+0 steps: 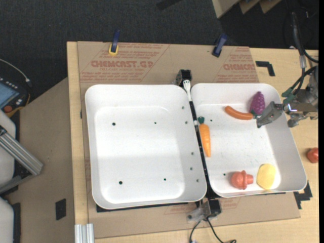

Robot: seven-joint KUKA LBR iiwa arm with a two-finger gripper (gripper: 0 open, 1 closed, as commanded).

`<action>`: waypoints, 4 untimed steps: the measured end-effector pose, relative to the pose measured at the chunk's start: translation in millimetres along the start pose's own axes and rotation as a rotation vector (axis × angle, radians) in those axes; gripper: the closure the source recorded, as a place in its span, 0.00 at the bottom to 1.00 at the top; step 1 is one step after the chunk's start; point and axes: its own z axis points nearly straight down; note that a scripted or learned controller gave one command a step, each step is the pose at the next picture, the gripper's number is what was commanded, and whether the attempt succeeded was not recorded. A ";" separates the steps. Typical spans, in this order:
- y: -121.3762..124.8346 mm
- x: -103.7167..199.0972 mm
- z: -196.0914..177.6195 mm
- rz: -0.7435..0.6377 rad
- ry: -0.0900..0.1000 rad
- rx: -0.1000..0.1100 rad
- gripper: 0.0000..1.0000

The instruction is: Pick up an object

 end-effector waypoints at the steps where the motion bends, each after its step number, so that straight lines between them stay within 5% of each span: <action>1: -6.1 -65.3 -81.4 0.001 -0.003 -0.010 0.00; 2: -5.7 -29.8 -163.4 -0.006 -0.001 -0.011 0.00; 3: -5.9 -56.4 -218.9 -0.002 -0.002 -0.010 0.00; 4: -6.7 -85.1 -62.1 0.000 0.004 0.005 0.00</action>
